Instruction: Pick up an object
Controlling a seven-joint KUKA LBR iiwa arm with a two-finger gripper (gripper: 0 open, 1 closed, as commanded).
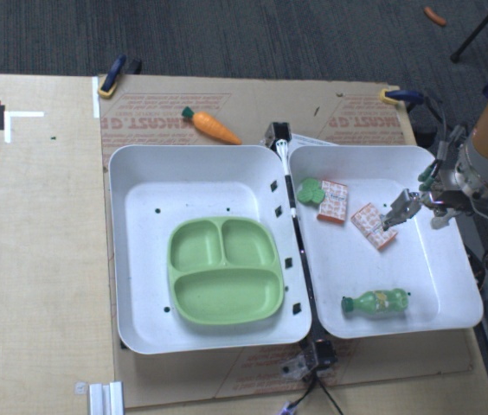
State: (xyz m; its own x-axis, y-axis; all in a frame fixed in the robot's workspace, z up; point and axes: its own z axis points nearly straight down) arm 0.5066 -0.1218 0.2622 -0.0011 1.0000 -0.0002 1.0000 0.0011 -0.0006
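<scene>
In the camera view, the green bottle [375, 302] lies on its side nearest the lens, in the right bin [452, 314], below and slightly left of the gripper [397, 214]. The gripper hangs low over that bin from the right, its tip just beside the right edge of a small red-and-white packet [372, 225], which sits tilted directly to its left. Further left of the gripper lie a second, similar packet [334, 201] and a green lump [311, 192] touching it. Well to the left, in the other bin [131, 232], sits a green divided plate [225, 271], and beyond the bins, up and left, a toy carrot [211, 125] rests on the cardboard. The fingers look slightly parted, though they are small and blurred here, so how wide they stand cannot be told; nothing is seen between them. As a judgement, the pick is at the approach: the tilted packet seems the likely target, and closing and lifting remain.
</scene>
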